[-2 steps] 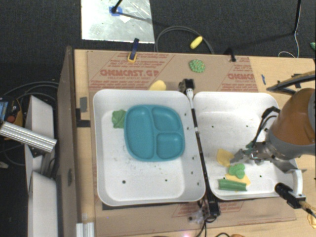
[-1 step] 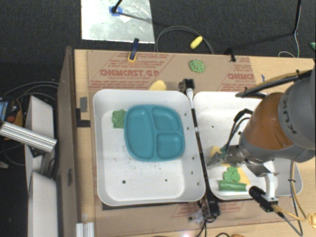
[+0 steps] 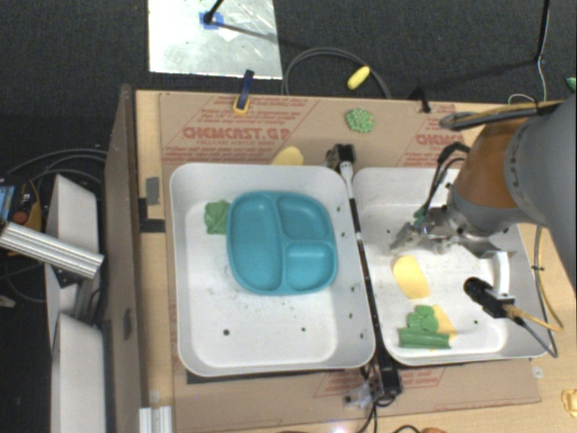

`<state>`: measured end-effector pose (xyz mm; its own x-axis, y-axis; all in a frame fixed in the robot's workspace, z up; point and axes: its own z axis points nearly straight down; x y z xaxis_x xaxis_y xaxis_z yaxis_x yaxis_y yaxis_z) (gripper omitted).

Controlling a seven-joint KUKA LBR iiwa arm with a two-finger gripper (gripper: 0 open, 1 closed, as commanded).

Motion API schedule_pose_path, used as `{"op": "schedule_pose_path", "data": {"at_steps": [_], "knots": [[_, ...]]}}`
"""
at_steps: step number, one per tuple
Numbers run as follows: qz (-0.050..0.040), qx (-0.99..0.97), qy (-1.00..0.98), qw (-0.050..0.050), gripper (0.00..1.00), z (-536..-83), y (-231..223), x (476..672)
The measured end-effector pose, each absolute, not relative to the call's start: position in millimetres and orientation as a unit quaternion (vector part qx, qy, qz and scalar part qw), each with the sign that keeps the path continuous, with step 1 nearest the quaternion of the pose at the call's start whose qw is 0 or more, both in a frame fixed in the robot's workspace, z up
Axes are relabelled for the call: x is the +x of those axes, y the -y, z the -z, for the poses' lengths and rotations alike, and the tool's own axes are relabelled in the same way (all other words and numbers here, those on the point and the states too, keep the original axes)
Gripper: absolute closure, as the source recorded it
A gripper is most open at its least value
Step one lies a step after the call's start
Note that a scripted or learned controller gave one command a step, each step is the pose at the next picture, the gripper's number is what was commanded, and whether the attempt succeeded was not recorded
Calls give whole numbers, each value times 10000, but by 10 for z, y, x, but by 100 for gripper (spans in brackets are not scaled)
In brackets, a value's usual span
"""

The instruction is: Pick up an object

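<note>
Robotics lab, cardboard-covered table (image 3: 225, 124) on dark carpet, loose cables (image 3: 325, 59) behind the table, aluminium framing (image 3: 50, 249) left of it

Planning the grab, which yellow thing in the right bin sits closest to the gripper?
The pale yellow oval piece, lying just below the gripper; the other yellow piece sits farther down beside the green item.

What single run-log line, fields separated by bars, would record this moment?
arm: over right bin | gripper: low above yellow piece | holding: nothing seen | left bin: blue divided plate
</note>
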<state>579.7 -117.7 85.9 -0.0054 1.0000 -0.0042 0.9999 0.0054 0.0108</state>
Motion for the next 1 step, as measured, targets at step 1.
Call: {"op": "schedule_pose_path", "data": {"at_steps": [1], "knots": [[-62, 7045, -7096, 119, 0, -2552, 1469, 6743]]}}
